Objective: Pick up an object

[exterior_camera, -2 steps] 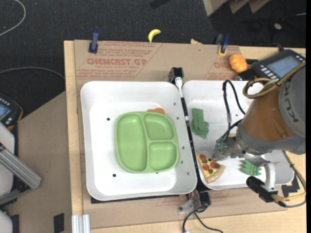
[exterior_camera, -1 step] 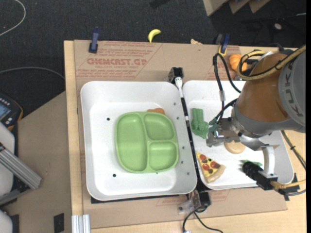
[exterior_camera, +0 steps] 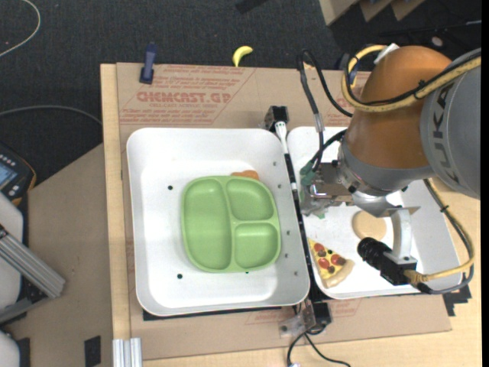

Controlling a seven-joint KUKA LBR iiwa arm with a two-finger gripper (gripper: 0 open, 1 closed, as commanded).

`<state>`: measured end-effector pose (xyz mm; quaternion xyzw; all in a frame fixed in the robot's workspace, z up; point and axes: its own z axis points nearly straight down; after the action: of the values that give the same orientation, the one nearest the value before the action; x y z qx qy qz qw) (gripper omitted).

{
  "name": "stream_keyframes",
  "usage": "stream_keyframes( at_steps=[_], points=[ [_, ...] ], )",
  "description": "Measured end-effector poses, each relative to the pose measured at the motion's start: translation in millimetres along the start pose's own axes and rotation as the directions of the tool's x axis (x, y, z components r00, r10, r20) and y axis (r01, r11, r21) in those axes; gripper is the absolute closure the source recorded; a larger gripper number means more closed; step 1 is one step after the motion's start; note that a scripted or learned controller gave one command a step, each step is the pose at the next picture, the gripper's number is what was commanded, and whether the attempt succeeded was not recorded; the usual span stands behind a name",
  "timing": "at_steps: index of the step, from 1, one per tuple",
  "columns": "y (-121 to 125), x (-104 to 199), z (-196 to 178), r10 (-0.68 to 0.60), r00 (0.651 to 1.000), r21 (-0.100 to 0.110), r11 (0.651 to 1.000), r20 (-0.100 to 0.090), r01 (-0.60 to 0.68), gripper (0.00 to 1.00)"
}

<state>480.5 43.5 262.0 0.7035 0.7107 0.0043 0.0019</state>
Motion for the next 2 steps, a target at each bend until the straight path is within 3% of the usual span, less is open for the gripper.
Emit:
stream_keyframes(
  at_steps=[1,2],
  points=[
    [1,-11,-105,0.009,1.0,-0.005,1.0,0.002,-0.009,1.0],
    [34,-42,-43,0.014,1.0,0.014,1.0,0.005,-0.014,1.0]
  ],
)
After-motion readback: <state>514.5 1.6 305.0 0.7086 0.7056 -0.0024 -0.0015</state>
